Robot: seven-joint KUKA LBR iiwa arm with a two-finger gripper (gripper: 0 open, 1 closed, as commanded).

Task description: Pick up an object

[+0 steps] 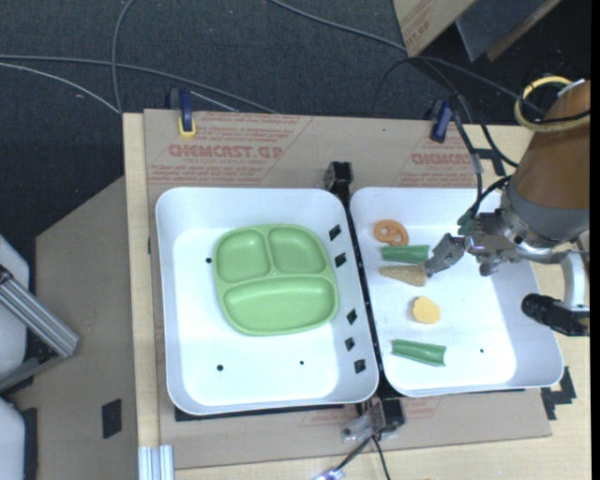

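We saw the 2-finger gripper spread wide, holding nothing, just right of the tan wedge-shaped piece in the right white bin. Near that wedge: orange pretzel ring above, green bean-shaped piece touching its top, yellow round disc below.

1. A dark carpeted floor surrounds the surface, with thin grey cables trailing across it.
2. The surface is a brown board printed with red lettering, held by blue clamps along its far edge.
3. A cardboard box sits at the top right.
4. A metal rail crosses the left edge.
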